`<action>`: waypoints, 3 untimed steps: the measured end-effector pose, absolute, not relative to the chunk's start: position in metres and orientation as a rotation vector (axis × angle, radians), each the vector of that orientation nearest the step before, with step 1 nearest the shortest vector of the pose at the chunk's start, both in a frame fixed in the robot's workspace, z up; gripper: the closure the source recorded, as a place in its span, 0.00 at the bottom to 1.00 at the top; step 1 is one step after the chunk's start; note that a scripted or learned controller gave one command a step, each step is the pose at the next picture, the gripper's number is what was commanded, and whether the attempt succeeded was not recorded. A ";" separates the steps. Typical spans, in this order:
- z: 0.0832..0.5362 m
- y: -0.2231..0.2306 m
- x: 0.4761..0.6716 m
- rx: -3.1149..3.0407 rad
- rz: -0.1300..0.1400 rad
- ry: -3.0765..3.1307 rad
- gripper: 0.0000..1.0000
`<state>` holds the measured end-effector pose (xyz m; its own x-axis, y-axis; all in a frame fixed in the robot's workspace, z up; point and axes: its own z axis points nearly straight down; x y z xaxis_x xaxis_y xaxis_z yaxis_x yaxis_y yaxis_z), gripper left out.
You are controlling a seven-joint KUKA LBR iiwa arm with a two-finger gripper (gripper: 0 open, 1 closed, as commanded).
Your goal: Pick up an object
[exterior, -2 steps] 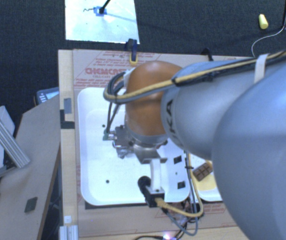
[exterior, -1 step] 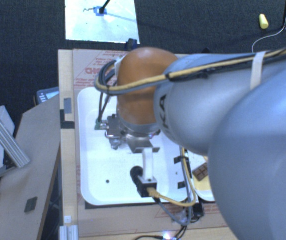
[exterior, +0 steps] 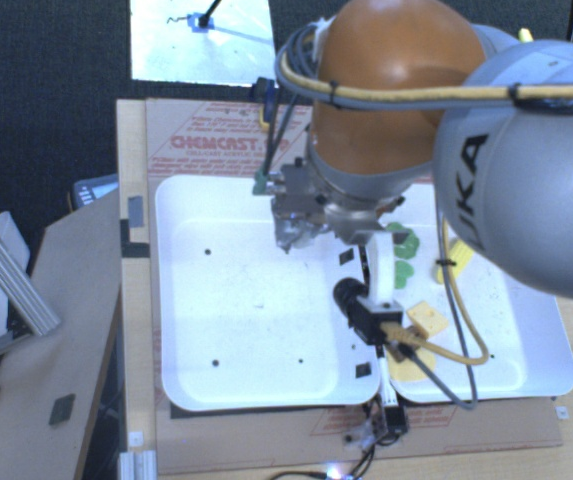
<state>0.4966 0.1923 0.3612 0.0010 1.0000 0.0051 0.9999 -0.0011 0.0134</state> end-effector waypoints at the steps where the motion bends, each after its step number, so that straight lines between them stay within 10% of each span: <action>1: 0.338 0.236 0.527 2.214 0.005 2.227 1.00; 2: 0.326 0.156 0.485 2.228 -0.004 2.216 1.00; 3: 0.383 0.155 0.535 2.216 0.009 2.221 1.00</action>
